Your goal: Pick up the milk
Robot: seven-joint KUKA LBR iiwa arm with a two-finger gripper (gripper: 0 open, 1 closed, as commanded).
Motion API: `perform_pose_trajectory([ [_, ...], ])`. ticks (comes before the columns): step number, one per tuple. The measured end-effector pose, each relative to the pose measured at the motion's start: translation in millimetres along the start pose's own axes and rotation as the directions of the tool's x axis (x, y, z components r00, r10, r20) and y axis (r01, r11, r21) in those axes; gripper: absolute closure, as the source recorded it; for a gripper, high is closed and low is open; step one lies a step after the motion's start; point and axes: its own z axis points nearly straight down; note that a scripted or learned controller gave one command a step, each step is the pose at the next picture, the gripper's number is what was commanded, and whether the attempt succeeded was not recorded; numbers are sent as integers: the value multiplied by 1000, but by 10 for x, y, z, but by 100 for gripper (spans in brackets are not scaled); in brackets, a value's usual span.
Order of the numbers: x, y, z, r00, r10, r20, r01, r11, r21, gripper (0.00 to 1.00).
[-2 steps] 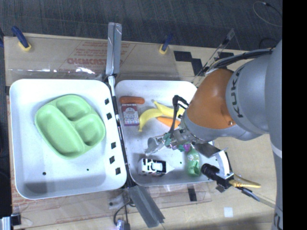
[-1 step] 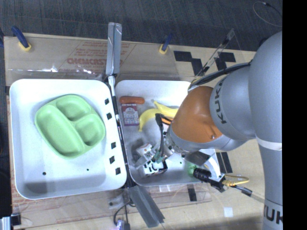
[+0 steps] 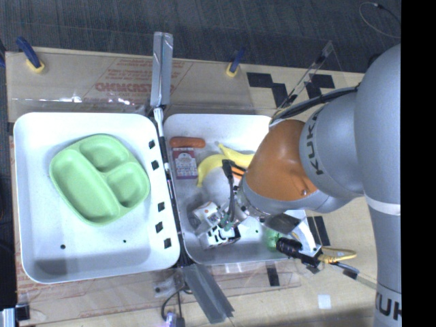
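Reaching into the right bin [image 3: 262, 122], the tool [image 3: 221, 225] is hovering over a small white carton [image 3: 204, 214], perhaps the milk; its grip state cannot be told. A banana [image 3: 212, 165] is lying nearby, a green tray [image 3: 99, 176] sitting in the left bin [image 3: 27, 203].

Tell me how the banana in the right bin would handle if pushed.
The banana is curved, so it would probably pivot rather than slide straight. It looks smooth, so likely slippery. It lies close to the small red packet, which a push could nudge.
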Motion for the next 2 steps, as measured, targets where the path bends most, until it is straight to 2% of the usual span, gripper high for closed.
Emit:
perform_pose_trajectory([
  [1,-75,-55,-654,1000,5,7,-5,1000,-3,100],
  [2,-74,-53,-654,1000,5,7,-5,1000,-3,0],
])
